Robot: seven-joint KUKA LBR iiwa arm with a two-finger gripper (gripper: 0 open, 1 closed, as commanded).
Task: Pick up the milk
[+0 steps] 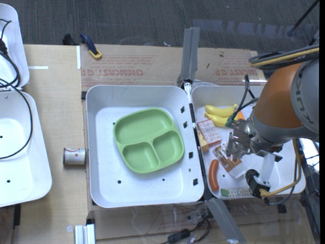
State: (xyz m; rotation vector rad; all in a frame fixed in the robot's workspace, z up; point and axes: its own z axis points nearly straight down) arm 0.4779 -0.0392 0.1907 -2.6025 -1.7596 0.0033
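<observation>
Overhead, the arm (284, 105) is reaching into the right bin (299, 184), its gripper (234, 149) blocking the milk; grip unclear.

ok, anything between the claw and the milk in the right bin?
Nothing visible. The claw hangs right above the white carton I take for the milk, partly hiding it. The hot dog lies beside it and the bananas beyond, neither in between.

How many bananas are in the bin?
2. Both bananas lie together at the far end of the right bin: one farther back, the other just in front of it, touching. The arm covers part of that bin, so more could be hidden.
</observation>
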